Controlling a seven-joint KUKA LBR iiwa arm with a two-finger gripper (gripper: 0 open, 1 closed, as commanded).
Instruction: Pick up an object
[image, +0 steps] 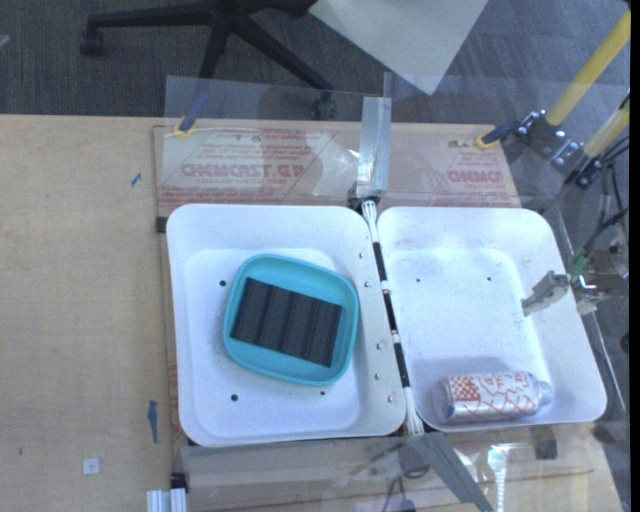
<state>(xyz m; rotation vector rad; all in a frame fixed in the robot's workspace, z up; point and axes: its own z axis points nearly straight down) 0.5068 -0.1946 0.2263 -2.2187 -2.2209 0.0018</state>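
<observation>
A teal, rounded-square tray (290, 320) with a dark grey ribbed inset lies flat in the middle of the left bin (190, 250). A can-shaped object (495, 394) with a red and white pattern lies on its side at the near edge of the right bin (450, 260), its long axis running left to right.
The two white bins meet along a central seam (385, 310). A small grey metal piece (545, 291) juts in over the right bin's right rim. A clear plastic sheet (330, 170) stands behind the bins. Bare wooden bench (80, 300) lies to the left.
</observation>
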